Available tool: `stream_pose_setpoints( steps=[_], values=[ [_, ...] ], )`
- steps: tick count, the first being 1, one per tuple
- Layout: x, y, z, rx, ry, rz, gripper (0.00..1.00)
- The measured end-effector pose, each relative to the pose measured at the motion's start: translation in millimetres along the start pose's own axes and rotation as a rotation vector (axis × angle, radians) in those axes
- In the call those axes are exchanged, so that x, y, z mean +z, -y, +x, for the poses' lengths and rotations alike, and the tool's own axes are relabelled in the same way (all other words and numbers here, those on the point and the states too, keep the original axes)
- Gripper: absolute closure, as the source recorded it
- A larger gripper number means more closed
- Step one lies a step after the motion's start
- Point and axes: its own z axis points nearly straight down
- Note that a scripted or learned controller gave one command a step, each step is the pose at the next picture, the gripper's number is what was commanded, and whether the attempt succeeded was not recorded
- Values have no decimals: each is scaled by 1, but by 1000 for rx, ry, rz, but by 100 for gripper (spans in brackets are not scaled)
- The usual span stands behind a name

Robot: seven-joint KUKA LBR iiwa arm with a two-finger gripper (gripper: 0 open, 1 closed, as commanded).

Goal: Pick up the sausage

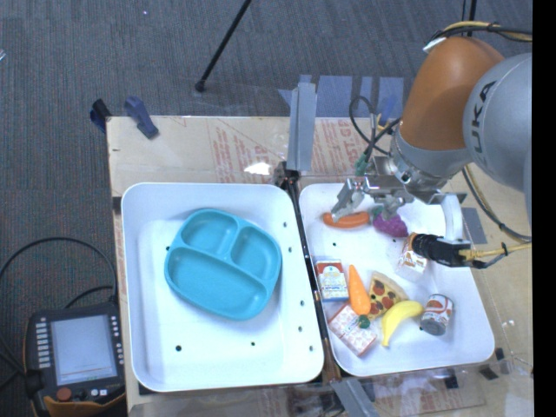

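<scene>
The sausage [347, 220], a short orange-red link, lies flat near the back left corner of the right bin [482, 341]. My gripper [367, 203] hangs just behind and above it, with metal fingers [345, 203] spread apart and nothing between them. The left finger's tip comes down close to the sausage's left half; I cannot tell if it touches. The grey arm with its orange band reaches in from the upper right.
Purple grapes [392, 225] sit right of the sausage. Further forward are a white packet [414, 255], small carton [331, 279], carrot [358, 290], pizza slice [386, 292], banana [398, 318], can [436, 313] and red box [353, 330]. A blue divided plate [224, 261] lies in the left bin [139, 337].
</scene>
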Motion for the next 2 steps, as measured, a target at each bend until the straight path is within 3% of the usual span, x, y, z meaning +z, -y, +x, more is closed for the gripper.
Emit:
stream_pose_setpoints(
  steps=[1,2],
  values=[
    [105,-38,-40,9,0,2,0],
    [88,1,-72,-48,-1,-1,0]
  ],
)
